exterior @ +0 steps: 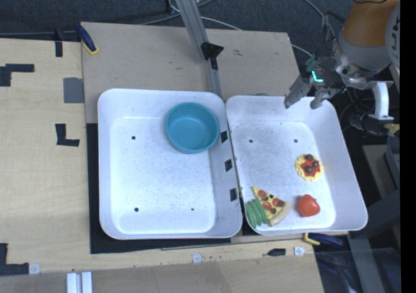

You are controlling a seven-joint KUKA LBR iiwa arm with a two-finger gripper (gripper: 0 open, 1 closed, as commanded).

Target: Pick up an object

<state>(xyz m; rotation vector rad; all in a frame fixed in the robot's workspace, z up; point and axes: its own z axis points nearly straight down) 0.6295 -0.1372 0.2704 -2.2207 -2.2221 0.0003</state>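
Two white bins [117, 155] side by side — grey pole [188, 12] slanting above.

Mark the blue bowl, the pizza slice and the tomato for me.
blue bowl [192, 127]: camera view, on its inner floor, left bin.
pizza slice [270, 204]: camera view, on the topped middle of the slice, right bin.
tomato [308, 205]: camera view, on the middle of its red body, right bin.

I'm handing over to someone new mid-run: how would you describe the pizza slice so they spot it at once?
Start at the right-hand white bin, the one the gripper hovers over at its far edge. Go to its near left corner, where the toy pizza slice lies against a green item. It is the wedge-shaped piece; the red tomato and the yellow round toy are not.
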